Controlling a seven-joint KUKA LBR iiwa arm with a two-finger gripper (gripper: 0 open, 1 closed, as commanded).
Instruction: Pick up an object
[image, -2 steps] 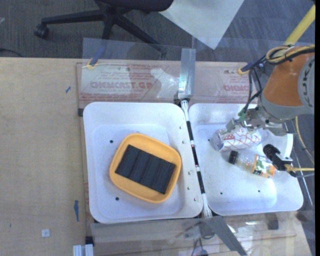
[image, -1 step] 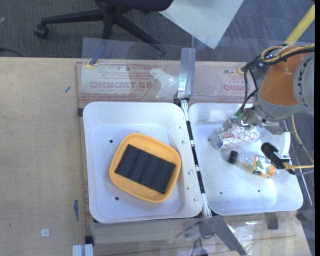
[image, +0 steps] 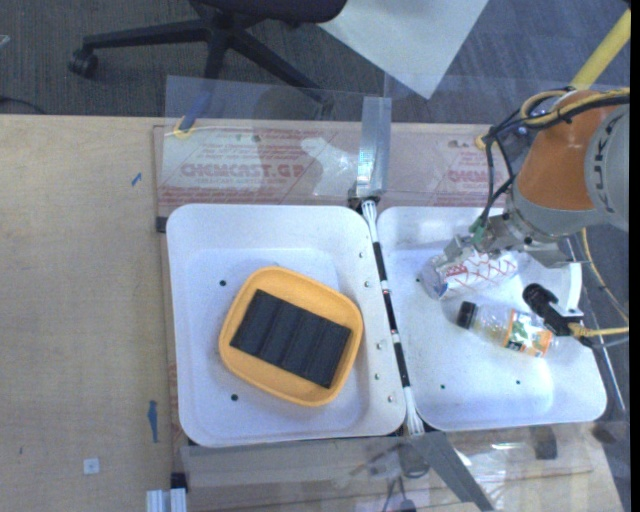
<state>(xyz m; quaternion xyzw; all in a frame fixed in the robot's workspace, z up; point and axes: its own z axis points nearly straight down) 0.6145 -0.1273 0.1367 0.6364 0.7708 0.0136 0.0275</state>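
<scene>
Hand (image: 478, 238) hangs low at the back of the right bin (image: 440, 385), right against a crumpled wrapper (image: 468, 270); I cannot tell its grip. Small bottle (image: 505, 327) lies just in front, apart.

Black office chair base (image: 215, 45) and pale paper sheet (image: 415, 38) on grey floor beyond bench.

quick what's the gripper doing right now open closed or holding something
Gripper: cannot be told. It is over the right bin, at the crumpled wrapper.
</scene>
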